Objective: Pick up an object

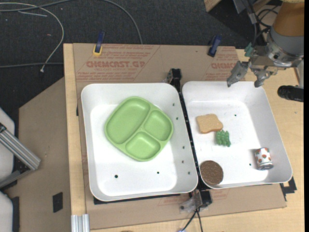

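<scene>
In the right bin (241, 95) lie a tan slice of toast (209, 123), a small green bunch of grapes (223, 138), a round brown cookie (211, 172) at the front edge, and a small red-and-white can (263, 159) at the right. My gripper (247, 79) hangs above the bin's far rim, its two grey fingers spread apart with nothing between them. It is well behind all the objects.
The left bin (96, 168) holds a green divided plate (139, 128). Blue clamps (99, 43) (214, 46) pin the cardboard base at the back. A black clip (174, 76) sits between the bins. Cables trail over the dark floor at the back left.
</scene>
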Action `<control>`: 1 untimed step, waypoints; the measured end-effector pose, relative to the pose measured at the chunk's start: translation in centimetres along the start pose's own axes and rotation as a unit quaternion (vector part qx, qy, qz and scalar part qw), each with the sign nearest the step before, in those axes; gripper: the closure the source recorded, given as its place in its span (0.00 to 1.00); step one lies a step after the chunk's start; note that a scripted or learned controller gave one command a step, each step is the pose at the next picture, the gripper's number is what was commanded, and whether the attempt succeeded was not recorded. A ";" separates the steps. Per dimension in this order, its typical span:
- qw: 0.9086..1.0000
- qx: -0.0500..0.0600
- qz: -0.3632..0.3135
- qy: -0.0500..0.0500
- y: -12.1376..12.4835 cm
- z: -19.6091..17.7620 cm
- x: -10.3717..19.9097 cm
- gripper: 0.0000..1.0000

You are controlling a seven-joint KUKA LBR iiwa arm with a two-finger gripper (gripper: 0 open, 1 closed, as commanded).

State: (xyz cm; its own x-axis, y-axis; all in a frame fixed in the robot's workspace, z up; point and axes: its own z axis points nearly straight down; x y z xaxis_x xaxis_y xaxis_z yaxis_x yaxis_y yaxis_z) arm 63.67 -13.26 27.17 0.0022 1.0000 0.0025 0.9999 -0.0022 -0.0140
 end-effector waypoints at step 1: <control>1.000 -0.006 -0.001 -0.001 0.2 -0.8 0.0 0.00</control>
State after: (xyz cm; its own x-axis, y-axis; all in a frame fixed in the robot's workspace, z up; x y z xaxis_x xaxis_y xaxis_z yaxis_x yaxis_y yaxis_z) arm 63.86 -13.24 27.92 0.0000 1.0000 0.0004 1.0000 0.0000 -0.0012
